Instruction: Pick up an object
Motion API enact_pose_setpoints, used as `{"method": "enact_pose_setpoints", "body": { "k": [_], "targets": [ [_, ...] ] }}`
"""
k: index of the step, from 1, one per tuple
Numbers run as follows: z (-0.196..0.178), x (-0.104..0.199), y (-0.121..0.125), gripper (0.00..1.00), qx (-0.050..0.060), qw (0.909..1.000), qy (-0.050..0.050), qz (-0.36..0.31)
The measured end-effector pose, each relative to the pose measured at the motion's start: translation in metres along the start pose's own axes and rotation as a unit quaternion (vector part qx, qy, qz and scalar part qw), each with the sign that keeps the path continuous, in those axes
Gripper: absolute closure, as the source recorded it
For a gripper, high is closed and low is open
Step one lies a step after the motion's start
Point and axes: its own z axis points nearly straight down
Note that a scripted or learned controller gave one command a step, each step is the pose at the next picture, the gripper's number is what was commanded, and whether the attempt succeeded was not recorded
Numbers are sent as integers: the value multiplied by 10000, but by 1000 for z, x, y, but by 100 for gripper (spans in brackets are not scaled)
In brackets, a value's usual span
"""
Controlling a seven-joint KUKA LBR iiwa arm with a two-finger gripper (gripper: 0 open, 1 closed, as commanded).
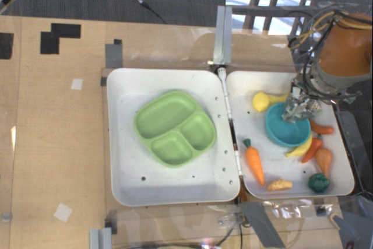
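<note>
Currently: approach step. Gripper hovers over bowl, right bin; grip state cannot be told. Carrot at bowl's 7 o'clock. Next: descend, close on one object.

Open floor around the green plate in the left bin; right bin crowded with toy food

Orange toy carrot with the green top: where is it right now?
The orange toy carrot lies in the right white bin, near its left wall, just left of the blue bowl.
</note>
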Motion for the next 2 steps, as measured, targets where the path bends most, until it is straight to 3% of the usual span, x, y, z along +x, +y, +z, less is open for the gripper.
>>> {"method": "enact_pose_setpoints", "body": {
  "k": [1,2],
  "targets": [
    [-3,-51,81,0,-7,9987,-11,-508],
    [-3,-61,88,0,21,9997,10,261]
  ]
}}
